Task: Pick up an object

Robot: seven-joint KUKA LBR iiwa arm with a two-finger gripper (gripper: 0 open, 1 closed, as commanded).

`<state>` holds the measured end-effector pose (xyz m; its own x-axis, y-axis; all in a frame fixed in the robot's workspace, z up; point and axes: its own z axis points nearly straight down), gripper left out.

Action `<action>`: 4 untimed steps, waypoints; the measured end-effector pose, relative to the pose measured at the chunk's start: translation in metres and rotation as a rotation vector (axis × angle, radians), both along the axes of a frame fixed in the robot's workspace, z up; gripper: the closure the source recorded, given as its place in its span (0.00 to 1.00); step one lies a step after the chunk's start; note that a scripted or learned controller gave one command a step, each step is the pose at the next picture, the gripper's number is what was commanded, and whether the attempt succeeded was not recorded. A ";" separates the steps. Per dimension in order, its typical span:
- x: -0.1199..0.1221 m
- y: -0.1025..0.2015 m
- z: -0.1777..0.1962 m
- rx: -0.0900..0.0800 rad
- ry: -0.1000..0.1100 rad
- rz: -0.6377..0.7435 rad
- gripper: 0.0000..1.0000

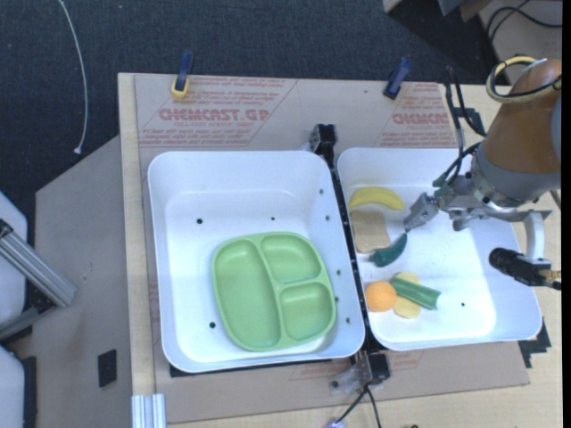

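Two white bins [169, 239] on brown-papered bench [143, 150]; floor seemingly dark carpet [223, 16]

Arm [526, 132] cut by right edge; claw [419, 212] fingers too small.

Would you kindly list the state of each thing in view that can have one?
Green divided tray: flat in the left bin, compartments bare.
Banana: lying in the right bin, near its back wall.
Orange: resting beside the yellow-and-green item.
Dark green item: lying below the end effector.
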<state>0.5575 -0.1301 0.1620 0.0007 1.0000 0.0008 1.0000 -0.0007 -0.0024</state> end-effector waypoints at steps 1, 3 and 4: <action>0.004 0.007 -0.061 0.001 0.005 0.001 0.00; 0.008 0.005 -0.004 -0.002 -0.007 0.001 1.00; 0.009 0.012 0.042 -0.002 -0.008 0.002 1.00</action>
